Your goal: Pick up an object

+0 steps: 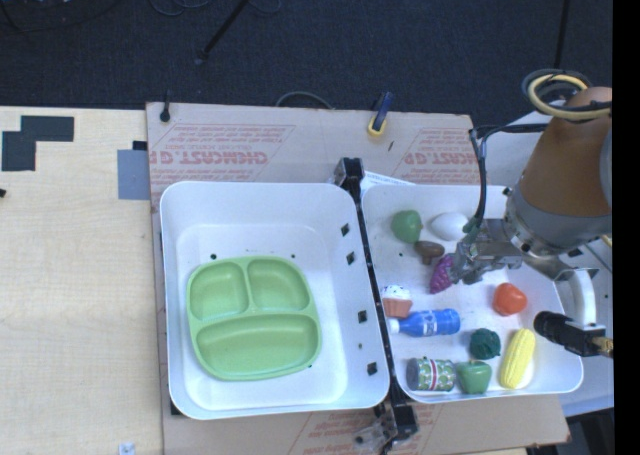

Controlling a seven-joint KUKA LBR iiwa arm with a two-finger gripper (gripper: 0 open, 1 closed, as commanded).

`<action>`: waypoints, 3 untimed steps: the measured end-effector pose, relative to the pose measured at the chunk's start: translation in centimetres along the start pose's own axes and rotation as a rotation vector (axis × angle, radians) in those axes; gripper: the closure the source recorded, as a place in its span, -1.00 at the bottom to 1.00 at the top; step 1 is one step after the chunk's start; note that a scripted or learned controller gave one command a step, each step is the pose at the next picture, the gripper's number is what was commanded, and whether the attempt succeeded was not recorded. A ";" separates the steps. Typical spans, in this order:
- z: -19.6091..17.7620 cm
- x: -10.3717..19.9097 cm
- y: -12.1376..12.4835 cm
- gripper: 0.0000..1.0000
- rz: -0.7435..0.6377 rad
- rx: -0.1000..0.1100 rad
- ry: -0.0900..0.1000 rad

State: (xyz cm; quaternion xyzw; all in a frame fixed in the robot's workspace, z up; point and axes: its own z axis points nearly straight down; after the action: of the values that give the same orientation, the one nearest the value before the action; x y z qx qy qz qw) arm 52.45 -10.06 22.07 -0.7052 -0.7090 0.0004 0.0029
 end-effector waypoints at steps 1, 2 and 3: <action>-1.5 5.5 1.1 1.00 -0.001 -0.003 -0.001; 0.1 5.6 0.7 1.00 0.005 0.000 -0.003; -0.1 5.8 1.4 1.00 0.005 -0.002 -0.003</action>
State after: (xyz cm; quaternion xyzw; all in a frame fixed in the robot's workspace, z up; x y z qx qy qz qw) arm 53.79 -4.24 22.15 -0.7069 -0.7074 0.0009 0.0013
